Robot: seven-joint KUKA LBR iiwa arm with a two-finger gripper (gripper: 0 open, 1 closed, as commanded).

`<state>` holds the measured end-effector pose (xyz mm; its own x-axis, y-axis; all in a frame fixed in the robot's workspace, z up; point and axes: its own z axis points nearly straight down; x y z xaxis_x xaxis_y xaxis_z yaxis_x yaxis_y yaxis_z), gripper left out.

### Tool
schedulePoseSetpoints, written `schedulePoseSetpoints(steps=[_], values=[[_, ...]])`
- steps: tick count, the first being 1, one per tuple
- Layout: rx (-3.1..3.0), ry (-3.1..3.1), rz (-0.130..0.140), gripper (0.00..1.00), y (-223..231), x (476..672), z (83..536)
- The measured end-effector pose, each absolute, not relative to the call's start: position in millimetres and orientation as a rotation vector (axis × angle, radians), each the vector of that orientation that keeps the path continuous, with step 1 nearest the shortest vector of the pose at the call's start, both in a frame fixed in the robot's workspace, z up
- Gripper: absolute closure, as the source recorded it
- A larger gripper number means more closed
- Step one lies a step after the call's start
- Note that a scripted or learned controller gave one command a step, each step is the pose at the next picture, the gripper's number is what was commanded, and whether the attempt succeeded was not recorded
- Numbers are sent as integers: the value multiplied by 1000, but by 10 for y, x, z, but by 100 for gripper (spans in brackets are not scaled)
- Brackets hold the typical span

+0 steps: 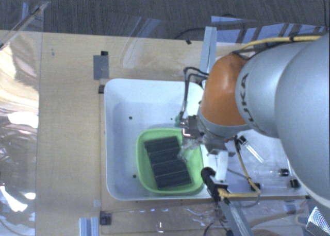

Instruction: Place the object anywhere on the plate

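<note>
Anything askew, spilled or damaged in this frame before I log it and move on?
Nothing looks spilled or broken. The dark ridged block lies on the green plate at a slant to the plate's edges, which hardly matters here. The arm hangs over the plate's right side, hiding part of the white bin.

My own arm (268, 90) crowds the bin's (116, 127) right side over the green plate's (142, 150) edge, while the bin's white floor left and above that plate lies open.
</note>
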<state>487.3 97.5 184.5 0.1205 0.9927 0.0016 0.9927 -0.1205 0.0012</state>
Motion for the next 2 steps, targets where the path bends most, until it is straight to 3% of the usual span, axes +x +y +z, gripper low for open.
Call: schedulePoseSetpoints(steps=[1, 2], values=[[-2353, -2082, -3, 0, 972, 4874, 1845], [-2406, -2025, -9, 0, 486, 4886, 2253]])
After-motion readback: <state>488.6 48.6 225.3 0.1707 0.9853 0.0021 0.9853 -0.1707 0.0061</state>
